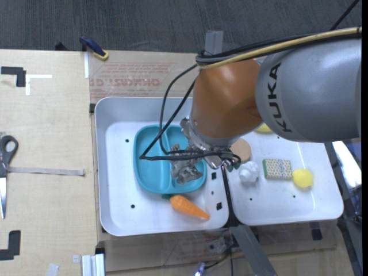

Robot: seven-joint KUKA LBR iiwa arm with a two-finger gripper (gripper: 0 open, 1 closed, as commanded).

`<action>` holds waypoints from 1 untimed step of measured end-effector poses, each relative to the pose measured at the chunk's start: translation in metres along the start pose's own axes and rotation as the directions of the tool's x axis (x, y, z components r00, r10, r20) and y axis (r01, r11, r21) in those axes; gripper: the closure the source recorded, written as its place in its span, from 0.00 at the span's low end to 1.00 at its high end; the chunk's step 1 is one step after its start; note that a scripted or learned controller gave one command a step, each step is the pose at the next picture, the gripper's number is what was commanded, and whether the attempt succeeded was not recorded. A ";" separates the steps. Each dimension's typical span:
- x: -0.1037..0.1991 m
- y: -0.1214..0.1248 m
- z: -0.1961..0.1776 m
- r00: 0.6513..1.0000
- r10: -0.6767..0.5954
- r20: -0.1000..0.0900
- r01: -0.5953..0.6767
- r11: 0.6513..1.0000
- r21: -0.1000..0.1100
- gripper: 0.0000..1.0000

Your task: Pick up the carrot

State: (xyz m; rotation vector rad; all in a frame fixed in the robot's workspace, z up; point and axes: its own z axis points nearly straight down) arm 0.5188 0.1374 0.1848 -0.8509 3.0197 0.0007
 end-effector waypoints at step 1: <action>0.004 -0.036 0.072 0.981 -0.193 -0.002 0.193 0.981 -0.001 1.00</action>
